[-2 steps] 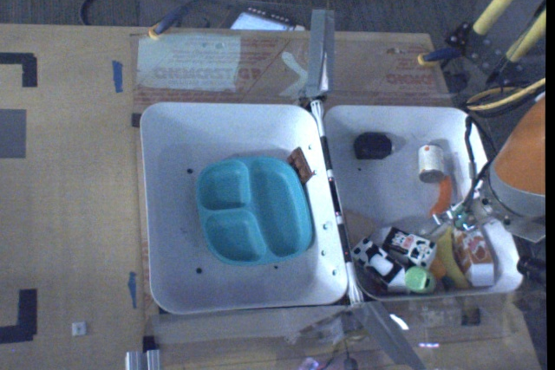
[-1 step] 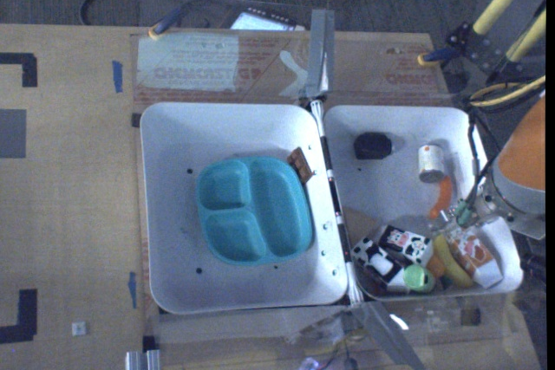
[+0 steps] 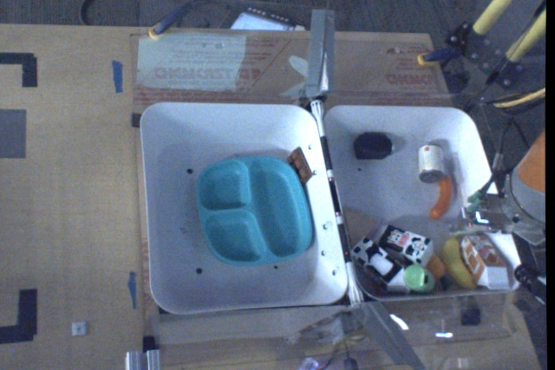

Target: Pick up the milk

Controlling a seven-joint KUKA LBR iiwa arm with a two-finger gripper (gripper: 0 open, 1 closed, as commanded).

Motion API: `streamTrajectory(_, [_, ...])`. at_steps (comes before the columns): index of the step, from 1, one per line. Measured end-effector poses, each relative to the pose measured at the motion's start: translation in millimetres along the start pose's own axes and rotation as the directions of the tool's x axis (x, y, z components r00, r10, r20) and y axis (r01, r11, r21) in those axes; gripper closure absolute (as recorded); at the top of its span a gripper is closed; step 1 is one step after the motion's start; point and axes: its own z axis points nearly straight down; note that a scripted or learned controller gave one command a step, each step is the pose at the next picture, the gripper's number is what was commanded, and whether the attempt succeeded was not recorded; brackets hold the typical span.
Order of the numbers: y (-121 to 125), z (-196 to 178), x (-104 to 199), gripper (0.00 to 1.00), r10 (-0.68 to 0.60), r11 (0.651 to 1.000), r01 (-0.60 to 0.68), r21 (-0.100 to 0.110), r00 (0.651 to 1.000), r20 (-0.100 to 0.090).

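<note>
Bench surface
Wooden bench (image 3: 69, 212) bears two white bins side by side: left bin (image 3: 165, 134), right bin (image 3: 460, 127), touching.

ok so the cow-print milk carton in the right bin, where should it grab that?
Probably from above, across the narrow sides of the milk carton. It lies tipped over near the right bin's front wall, with a similar black-and-white pack and a green cup crowding its lower-left side, so the upper-right end looks easier to reach.
</note>
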Motion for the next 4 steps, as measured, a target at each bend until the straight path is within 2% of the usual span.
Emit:
streamTrajectory(1, [-12.4, -90.8, 69.1, 1.0, -0.115, 0.993, 0.115, 0.017, 0.993, -0.005])
streamTrajectory(2, [-17.7, 3.9, 104.0, 1.0, 0.152, 0.988, -0.152, 0.012, 0.988, 0.0])
streamTrajectory(3, [-26.1, -93.4, 173.0, 1.0, -0.121, 0.993, 0.121, 0.017, 0.993, -0.004])
streamTrajectory(4, [-30.8, -133.0, 213.8, 1.0, 0.142, 0.99, -0.142, 0.019, 0.99, 0.001])
